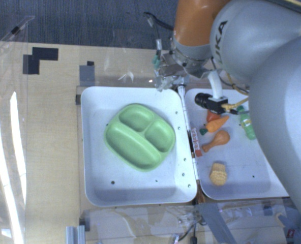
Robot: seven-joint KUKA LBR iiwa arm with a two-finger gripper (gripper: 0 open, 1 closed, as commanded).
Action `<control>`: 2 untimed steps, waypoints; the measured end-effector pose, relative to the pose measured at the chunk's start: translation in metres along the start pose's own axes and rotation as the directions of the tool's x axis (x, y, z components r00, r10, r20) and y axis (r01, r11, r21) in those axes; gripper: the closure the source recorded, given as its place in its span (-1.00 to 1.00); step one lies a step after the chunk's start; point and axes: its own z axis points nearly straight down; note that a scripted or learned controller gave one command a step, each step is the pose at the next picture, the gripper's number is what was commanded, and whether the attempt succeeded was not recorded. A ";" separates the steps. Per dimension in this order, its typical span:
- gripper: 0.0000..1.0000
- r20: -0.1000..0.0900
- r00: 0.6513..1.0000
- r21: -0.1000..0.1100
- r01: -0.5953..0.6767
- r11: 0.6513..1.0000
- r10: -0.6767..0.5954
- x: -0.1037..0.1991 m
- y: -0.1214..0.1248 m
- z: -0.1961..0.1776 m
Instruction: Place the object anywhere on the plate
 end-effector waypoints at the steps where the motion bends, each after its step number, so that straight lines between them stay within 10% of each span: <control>1: 1.00 -0.002 1.000 0.003 -0.009 1.000 0.009 -0.030 -0.001 -0.057; 2: 1.00 -0.001 0.983 0.007 -0.182 0.983 0.182 -0.084 -0.019 0.001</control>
